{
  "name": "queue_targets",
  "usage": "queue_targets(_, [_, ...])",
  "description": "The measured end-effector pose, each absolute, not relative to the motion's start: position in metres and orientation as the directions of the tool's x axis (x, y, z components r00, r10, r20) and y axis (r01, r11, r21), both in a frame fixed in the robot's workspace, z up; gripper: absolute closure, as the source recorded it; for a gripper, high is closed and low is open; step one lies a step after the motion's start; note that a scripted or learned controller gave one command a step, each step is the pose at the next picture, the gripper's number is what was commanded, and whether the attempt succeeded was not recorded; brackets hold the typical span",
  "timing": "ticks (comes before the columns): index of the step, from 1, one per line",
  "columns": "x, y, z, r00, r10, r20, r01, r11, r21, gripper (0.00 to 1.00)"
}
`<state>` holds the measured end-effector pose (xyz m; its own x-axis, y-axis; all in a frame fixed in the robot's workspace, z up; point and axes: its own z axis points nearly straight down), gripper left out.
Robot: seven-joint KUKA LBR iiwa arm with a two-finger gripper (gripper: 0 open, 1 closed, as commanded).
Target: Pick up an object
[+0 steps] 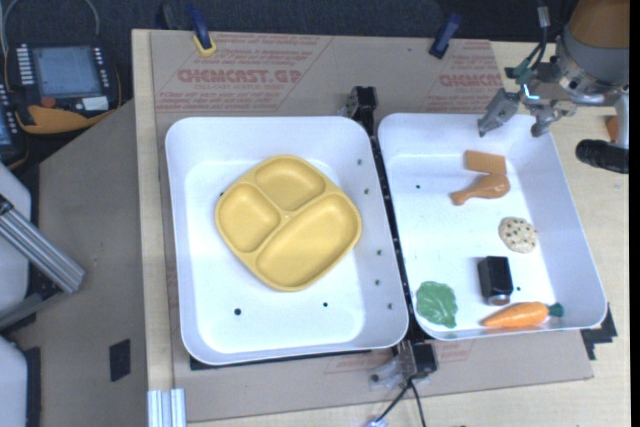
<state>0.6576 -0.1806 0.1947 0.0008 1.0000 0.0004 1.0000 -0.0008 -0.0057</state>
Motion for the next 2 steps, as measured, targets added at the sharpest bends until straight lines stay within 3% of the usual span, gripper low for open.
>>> queue_targets(2, [0.657,-0.187,0.106,0.001,1.000,0.001,1.000,-0.001,-0.005,0.00])
